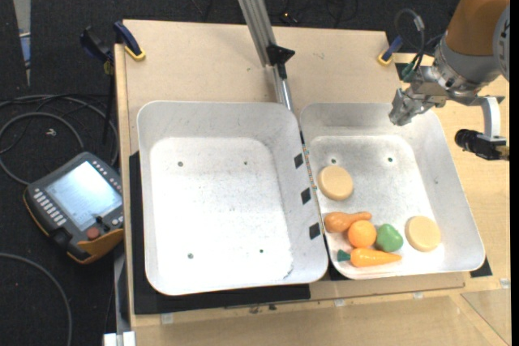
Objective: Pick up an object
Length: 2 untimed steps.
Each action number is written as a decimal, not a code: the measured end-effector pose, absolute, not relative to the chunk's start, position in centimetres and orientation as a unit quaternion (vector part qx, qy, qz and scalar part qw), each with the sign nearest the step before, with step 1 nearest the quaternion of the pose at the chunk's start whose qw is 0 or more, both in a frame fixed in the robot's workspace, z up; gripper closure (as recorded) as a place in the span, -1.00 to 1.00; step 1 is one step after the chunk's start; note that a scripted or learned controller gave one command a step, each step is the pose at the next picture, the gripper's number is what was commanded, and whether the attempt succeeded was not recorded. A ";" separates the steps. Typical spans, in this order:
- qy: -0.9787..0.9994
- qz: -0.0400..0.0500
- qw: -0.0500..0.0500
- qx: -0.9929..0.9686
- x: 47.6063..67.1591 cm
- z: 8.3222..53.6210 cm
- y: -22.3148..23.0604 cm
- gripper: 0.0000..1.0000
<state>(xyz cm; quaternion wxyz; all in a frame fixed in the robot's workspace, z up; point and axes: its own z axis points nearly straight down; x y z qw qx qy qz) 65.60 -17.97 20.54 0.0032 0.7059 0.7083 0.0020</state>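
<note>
Claw (403, 111) hovers over right bin's (454, 198) far rim; fingers seemingly empty.

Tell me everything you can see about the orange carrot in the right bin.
The orange toy carrot looks like smooth plastic, tapered, with a small dark green stub at its left end. It lies flat, roughly left to right, at the near edge of the right white bin. It sits just below the orange ball and the green rounded piece, seemingly touching both. The gripper is far from it.
</note>
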 end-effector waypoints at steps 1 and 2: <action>0.708 0.001 0.002 0.706 65.7 22.7 -18.0 1.00; 0.710 0.000 -0.001 0.705 63.8 21.8 -13.1 1.00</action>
